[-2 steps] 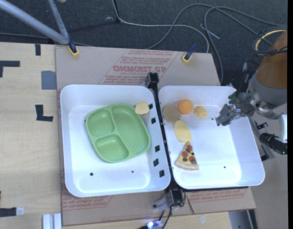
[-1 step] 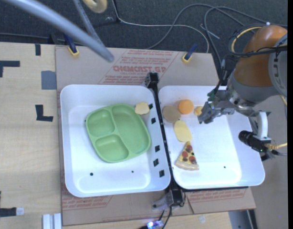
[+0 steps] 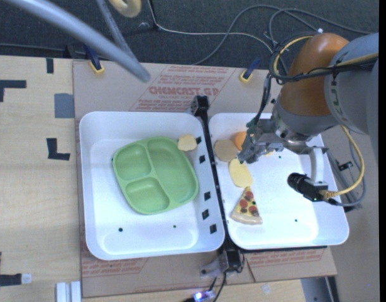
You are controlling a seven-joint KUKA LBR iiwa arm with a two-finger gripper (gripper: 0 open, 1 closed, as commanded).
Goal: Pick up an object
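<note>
Hovering low over the right shallow white bin, the two-finger gripper is seen beside a pale yellow oval food piece, a tan round disc and a pizza-slice toy; its grip state cannot be told.

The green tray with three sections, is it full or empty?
Empty. The green plastic tray lies flat in the left white bin, its three sections bare. A small yellow piece rests just beside its rim.

We see the gripper low in the right bin, beside a tan disc. A pizza slice lies nearby.
</note>
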